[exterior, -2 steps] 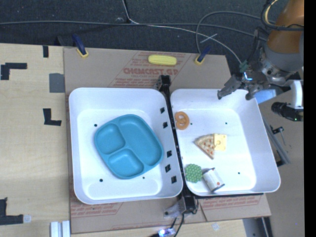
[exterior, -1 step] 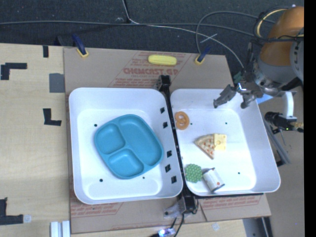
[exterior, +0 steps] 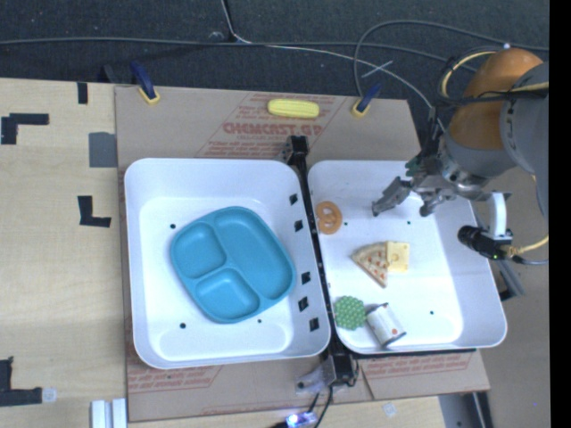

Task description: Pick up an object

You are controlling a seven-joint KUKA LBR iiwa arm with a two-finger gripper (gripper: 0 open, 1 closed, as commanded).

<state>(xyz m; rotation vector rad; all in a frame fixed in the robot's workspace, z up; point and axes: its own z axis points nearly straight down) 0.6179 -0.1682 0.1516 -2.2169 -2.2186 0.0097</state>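
The right bin (exterior: 446, 324) holds a small orange pretzel-like ring (exterior: 328, 217) at its left wall, a pizza slice (exterior: 373, 262) with a yellow cheese block (exterior: 398, 256) beside it, a green round piece (exterior: 349, 311) and a small white can (exterior: 384, 323) near the front. My gripper (exterior: 406, 201) hangs over the upper right part of this bin, open, with nothing between its fingers. It stands above and to the right of the pizza slice.
The left bin (exterior: 152, 328) holds a blue divided plate (exterior: 232, 263). A yellow banana-like object (exterior: 293, 108) lies on the cardboard behind the bins. Cables run across the back. Black clips line the wall between the bins.
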